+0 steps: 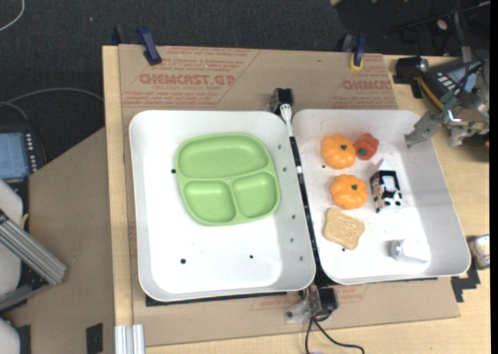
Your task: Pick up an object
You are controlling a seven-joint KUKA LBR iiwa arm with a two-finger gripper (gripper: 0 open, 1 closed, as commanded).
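Observation:
The right bin (pixel 436 189) holds two orange pumpkin toys, one at the back (pixel 338 151) and one below it (pixel 348 191). A red tomato toy (pixel 366 145) touches the back pumpkin. A black and white cow figure (pixel 385 189) stands right of the lower pumpkin. A tan cracker (pixel 343 229) lies in front of them, and a small white and grey piece (pixel 406 250) sits near the front right corner. My gripper (pixel 426 127) hovers over the bin's back right rim, apart from every object.
The left bin (pixel 156 251) carries a green divided plate (pixel 227 178). A black divider strip (pixel 299 181) runs between the bins. Clamps and cables sit along the cardboard's back edge and at the far right.

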